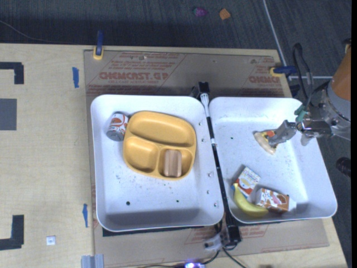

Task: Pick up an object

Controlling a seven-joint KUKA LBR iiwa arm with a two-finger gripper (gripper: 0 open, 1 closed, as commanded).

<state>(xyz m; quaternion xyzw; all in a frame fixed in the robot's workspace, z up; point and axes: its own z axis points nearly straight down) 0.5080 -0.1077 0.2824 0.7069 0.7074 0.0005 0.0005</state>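
Observation:
In the right bin [312,166], a small tan and orange wedge-shaped toy [265,138] lies near the middle. My gripper [294,136] hangs at that bin's right side, just right of the wedge. One finger [283,133] reaches toward the wedge's right end, and the other finger [305,139] stands apart from it. The gripper is open with nothing between the fingers. A yellow banana [244,203], a small white carton [247,178] and a brown-and-white carton [271,200] lie together at the bin's front.
The left bin [111,200] holds a yellow divided tray [159,133] with a brown sausage-like piece [172,163] in one compartment. A small can [116,125] lies at the tray's upper left. A black clamp [203,91] sits where the two bins meet at the back.

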